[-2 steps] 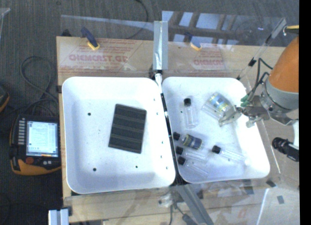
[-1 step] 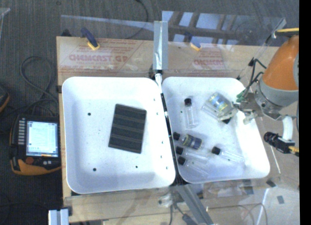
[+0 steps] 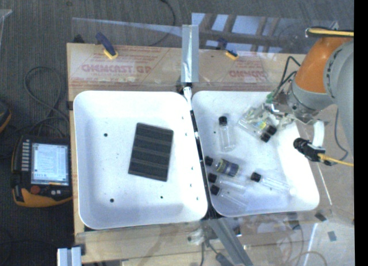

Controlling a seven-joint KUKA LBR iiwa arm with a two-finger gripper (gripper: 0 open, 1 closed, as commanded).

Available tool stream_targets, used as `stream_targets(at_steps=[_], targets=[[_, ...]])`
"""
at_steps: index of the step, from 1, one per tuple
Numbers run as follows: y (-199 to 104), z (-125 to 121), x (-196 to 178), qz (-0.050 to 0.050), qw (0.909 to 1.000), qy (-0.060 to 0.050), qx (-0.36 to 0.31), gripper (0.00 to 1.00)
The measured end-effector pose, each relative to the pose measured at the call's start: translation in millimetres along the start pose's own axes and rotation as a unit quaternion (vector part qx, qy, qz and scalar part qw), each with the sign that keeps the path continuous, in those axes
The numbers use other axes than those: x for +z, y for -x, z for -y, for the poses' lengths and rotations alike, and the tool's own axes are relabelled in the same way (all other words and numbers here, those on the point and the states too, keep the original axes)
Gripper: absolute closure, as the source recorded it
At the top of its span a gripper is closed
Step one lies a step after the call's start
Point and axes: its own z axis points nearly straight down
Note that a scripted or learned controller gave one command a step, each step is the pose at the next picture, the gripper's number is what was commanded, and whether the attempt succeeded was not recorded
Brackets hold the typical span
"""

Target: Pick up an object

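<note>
Gripper (image 3: 275, 108) among clear vials (image 3: 226, 134); black ridged block (image 3: 151, 151) left bin (image 3: 92, 107)

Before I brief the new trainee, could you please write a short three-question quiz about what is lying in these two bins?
1. True or false: the ribbed black rectangular block lies in the camera view's left white bin.
2. Which bin holds the clear black-capped vials, such as the one at? A) left B) right
3. Fill in: the arm's gripper is over the right bin's ____ far corner.

Key: 1 true. 2 B. 3 right; it sits beside a clump of clear vials, and nothing can be seen held.
</note>
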Motion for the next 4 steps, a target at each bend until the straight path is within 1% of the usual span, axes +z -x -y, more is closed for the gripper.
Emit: stream_targets(at_steps=[1,2,3,4], targets=[[0,-16,7,0.001,0.9999,0.002,-0.015,0.0],[-7,-23,25,-0.001,0.9989,-0.014,-0.045,0.0],[-5,-22,17,0.0,0.9988,-0.018,-0.046,1.0],[-33,-30,-102,-0.001,0.9998,-0.017,0.008,1.0]])
